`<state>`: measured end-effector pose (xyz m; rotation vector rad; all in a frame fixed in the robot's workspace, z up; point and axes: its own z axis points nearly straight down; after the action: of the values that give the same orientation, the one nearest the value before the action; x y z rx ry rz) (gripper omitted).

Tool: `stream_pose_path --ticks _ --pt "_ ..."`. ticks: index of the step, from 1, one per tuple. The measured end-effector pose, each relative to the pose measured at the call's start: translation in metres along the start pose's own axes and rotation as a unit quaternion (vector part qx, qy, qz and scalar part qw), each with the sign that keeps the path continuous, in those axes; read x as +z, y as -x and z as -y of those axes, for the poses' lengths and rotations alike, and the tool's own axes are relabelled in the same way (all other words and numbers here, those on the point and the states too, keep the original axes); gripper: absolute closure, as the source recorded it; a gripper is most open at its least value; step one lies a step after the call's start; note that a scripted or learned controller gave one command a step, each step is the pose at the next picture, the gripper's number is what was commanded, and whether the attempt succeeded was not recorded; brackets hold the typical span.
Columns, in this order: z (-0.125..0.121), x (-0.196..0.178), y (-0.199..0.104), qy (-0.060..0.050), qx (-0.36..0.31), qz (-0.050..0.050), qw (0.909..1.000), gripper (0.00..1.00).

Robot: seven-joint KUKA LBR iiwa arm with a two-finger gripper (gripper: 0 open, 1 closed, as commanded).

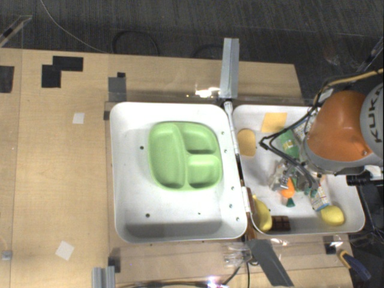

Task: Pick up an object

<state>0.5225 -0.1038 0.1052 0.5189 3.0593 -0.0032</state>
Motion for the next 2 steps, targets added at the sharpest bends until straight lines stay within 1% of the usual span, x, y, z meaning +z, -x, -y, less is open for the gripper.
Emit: stream_pose_path --ticks 1,2 --pt "-0.001 -0.012 0.003 0.001 -0.003 0.005 1.0 1.0" --pt "-0.009 -0.026 -0.036 -0.001 -0.015 -0.016 0.9998 1.0"
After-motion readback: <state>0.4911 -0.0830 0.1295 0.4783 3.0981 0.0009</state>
